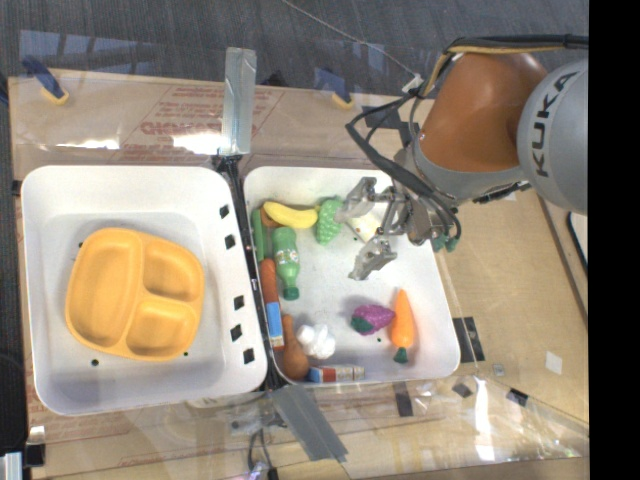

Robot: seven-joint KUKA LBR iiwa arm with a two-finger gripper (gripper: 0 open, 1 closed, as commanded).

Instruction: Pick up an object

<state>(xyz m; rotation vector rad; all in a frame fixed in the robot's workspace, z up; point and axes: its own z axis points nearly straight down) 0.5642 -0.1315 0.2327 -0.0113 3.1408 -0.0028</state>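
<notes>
My gripper (367, 228) hangs low over the back right of the right bin (435, 268). It is open, one finger near the back wall and the other finger (373, 259) toward the bin's middle. A small pale yellowish patch (367, 227) shows between them; I cannot tell what it is or whether it is gripped. Just left of the gripper lie a bumpy green toy (329, 220) and a yellow banana (287, 213). A green bottle (287, 262) lies below the banana. Nearer the front sit a purple toy (372, 317) and an orange carrot (402, 323).
Along the right bin's left wall lie a green stick (258, 234) and an orange-and-blue tube (271, 303). At its front are a white lump (318, 340), a brown piece (293, 360) and a marker (335, 374). The left bin (40, 208) holds a yellow divided plate (100, 288).
</notes>
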